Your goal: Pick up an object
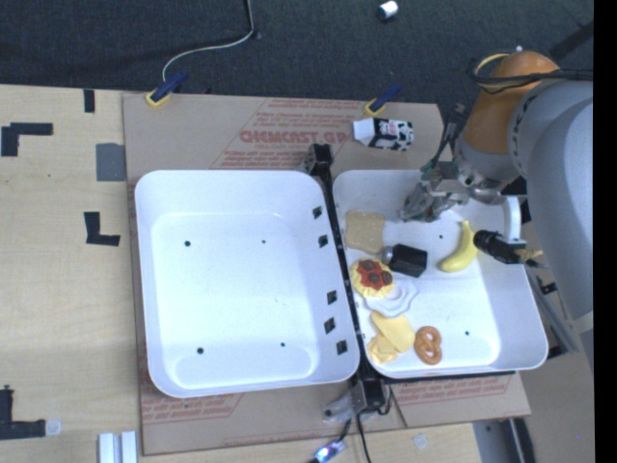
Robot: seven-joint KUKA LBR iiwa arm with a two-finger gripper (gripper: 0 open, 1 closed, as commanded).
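White plastic bins sit side by side on a cardboard sheet (280,133); we count 2. We see the left bin (231,278) with bare walls and floor, and the right bin (501,340) holding all the toys.

We see the arm (540,133), grey with an orange band, reaching in from the right, and its gripper (424,204) low over the right bin's far part, near the back wall. We cannot tell how the gripper stands; it is too small and blurred, and we see nothing clearly held.

In the right bin, a tan bread slice (364,231) lies by the divider. Just in front of it lies a black block (409,259), with a banana (461,250) to its right, near the bin's right wall. A red-topped pizza (373,278) sits beside the divider, touching a white piece (397,299) in front. Nearer still, a yellow cheese (388,337) lies just beside a pretzel (428,344).

Behind the right bin, on the cardboard, lies a cow-print carton (384,132). 2 blue-and-yellow clips (166,89) hold the sheet's far edge.
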